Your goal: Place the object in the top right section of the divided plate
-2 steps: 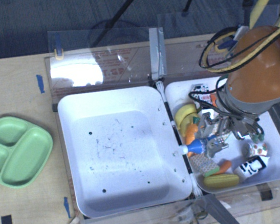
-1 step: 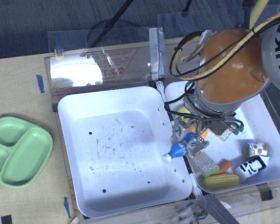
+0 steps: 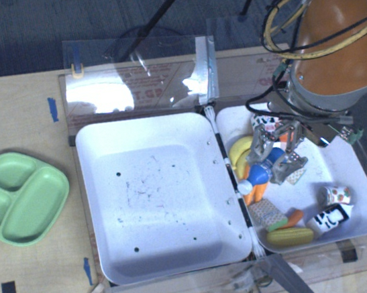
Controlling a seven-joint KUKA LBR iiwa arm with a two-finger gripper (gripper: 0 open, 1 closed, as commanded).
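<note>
gripper (image 3: 278, 156): hung low over the right bin's (image 3: 356, 172) clutter; hold impossible to tell
divided plate (image 3: 18, 197): sat bare on the counter (image 3: 39, 278), well apart
progress: pick unfinished

two white bins: one (image 3: 156, 193) at centre frame, one (image 3: 363, 198) at right. one green divided plate (image 3: 20, 196) at far left, with three sections. in the right bin, one banana (image 3: 240, 152), one corn cob (image 3: 289, 236), one carrot (image 3: 256, 192), two small patterned cups (image 3: 336, 194) (image 3: 330, 218).
</note>
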